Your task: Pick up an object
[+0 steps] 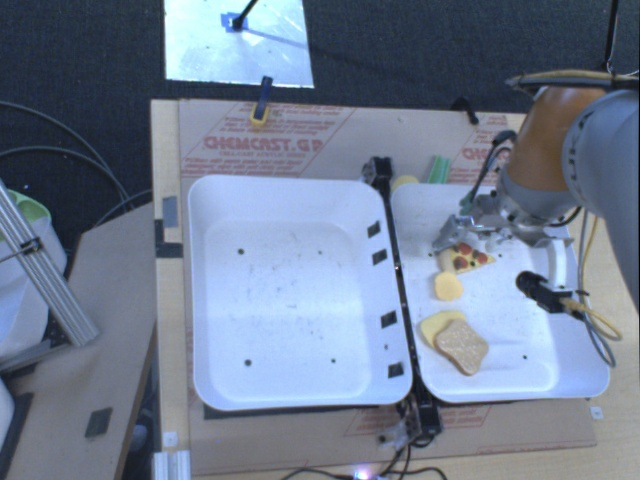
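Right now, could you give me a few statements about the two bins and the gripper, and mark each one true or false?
1. The toast slice lies in the right bin. True.
2. The gripper is over the left bin. False: it is over the right bin, just above the pizza slice.
3. A small yellow piece lies between the pizza slice and the toast slice. True.
4. The toast slice is lifted in the gripper. False: it rests on the bin floor, on a flat yellow piece, apart from the gripper.
5. The pizza slice lies in the left bin. False: it is in the right bin.
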Controlling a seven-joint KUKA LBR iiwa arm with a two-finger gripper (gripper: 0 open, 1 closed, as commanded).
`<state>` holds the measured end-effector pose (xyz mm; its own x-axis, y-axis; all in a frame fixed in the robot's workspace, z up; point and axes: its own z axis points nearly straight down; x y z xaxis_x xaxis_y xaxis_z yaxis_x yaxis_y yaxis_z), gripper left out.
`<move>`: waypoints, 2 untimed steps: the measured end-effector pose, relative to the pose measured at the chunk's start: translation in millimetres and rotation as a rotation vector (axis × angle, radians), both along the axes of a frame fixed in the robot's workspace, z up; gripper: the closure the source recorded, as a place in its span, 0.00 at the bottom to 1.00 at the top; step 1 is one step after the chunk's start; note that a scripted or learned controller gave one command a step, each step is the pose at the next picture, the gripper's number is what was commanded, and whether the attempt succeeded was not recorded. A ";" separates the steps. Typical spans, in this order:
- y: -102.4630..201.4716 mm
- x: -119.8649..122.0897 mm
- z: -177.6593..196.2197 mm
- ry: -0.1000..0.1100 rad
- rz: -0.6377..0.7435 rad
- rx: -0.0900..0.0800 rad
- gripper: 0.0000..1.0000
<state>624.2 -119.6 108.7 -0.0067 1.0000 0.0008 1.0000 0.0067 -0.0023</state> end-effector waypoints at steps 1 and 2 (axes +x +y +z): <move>-31.9 46.6 -24.4 -0.008 -0.001 -0.002 0.00; -66.1 -31.4 -24.0 0.001 -0.010 0.000 0.00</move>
<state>592.8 -185.7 84.7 0.0037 1.0000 0.0003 1.0000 -0.0037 -0.0032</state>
